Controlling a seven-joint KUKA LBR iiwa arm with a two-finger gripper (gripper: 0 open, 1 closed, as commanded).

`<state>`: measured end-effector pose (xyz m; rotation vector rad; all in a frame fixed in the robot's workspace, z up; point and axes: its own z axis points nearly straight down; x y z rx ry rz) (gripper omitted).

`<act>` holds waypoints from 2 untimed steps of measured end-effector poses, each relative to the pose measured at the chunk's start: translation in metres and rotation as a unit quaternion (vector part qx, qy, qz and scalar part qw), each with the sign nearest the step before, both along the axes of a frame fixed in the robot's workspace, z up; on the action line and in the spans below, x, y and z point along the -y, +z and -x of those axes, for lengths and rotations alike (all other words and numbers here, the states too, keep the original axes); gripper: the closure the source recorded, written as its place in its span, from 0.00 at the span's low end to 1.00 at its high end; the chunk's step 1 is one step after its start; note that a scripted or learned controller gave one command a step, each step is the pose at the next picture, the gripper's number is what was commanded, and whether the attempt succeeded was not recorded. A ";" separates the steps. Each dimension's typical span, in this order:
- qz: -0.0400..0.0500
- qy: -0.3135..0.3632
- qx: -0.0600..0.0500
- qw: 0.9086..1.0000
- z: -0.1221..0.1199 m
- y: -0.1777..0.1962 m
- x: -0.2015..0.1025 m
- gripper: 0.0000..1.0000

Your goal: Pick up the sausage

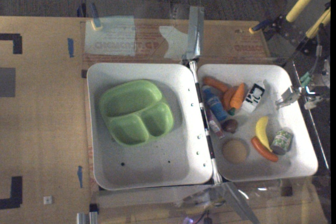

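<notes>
The reddish-orange sausage (264, 149) lies in the right white bin (302, 162) near its front wall, between the yellow banana (262, 130) and the small green-labelled can (282, 141), its long axis slanting from upper-left to lower-right. The claw (290, 96) hovers at the bin's right side, farther back than the sausage; whether it is open or closed I cannot tell.

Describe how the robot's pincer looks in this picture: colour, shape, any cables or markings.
The pincer is small, pale grey and metallic, with angular edges. Behind it sits a darker block with a small greenish-blue light. Thin dark cables run up from it. The picture is too blurred to tell any markings.
</notes>
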<state>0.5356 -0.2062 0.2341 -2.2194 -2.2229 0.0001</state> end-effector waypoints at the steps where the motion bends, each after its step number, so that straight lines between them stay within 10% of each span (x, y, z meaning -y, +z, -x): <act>1: -0.002 0.052 -0.001 0.999 0.019 -0.108 0.016 0.00; 2: 0.000 -0.161 0.001 0.987 0.055 -0.149 -0.023 0.00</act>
